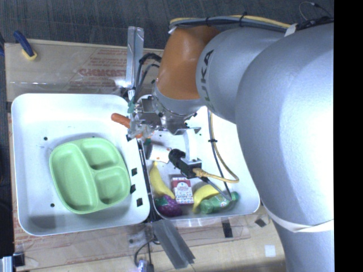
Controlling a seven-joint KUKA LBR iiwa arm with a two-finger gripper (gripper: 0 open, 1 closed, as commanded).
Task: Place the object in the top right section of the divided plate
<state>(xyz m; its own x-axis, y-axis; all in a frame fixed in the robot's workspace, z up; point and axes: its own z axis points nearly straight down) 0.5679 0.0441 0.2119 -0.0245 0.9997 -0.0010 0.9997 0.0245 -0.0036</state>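
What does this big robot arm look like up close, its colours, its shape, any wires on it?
The arm is bulky and rounded, with smooth light-grey shells and a glossy orange band above the wrist. Dark lettering runs along the grey shell beside that band. Yellow and black cables arc over the top of the arm, and a yellow cable trails below it. The gripper end is a cluster of small metal parts and thin wires.

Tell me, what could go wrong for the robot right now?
The tool sits right above the wall between the two bins, so it might bump that edge. The orange thing beside it could slip off and miss the green plate. The toys piled in the right bin lie close together, so grabbing one may nudge the others.
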